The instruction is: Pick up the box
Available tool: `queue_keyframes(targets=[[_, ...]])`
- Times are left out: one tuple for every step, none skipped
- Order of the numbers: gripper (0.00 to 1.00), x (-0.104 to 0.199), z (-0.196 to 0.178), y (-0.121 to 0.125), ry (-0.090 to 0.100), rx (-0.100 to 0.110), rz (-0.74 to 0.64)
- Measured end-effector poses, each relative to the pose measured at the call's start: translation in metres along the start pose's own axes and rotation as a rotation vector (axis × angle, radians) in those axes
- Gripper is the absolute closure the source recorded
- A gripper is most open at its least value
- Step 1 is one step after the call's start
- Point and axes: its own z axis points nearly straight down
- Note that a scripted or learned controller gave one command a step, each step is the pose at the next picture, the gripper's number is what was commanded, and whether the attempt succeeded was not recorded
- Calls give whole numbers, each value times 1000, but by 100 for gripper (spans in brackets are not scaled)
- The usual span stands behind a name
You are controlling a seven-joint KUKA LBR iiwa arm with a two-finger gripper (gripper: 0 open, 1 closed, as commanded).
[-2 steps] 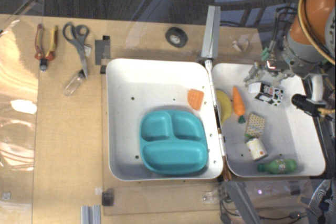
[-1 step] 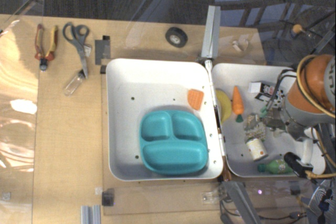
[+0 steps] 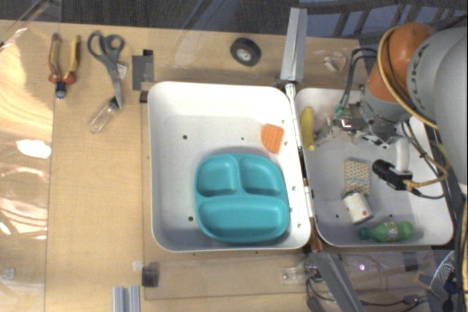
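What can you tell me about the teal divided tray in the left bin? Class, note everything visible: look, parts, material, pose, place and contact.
The teal divided tray lies flat on the floor of the left bin, toward its near right corner. It looks like smooth moulded plastic, a rounded rectangle with three compartments: two smaller ones along the far side, one long one along the near side. All three compartments look bare. A small orange piece lies just beyond its far right corner, close but apparently apart. Nothing rests on the tray.

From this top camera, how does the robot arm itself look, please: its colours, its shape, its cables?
The arm is thick, rounded and light grey, with an orange band above the wrist. Yellow and dark cables loop around that band. The wrist narrows to a darker metal gripper with small wires beside it.
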Motion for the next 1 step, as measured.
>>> queue_keyframes(targets=[[0,-18,-2,-72,-3,-2,-57]])
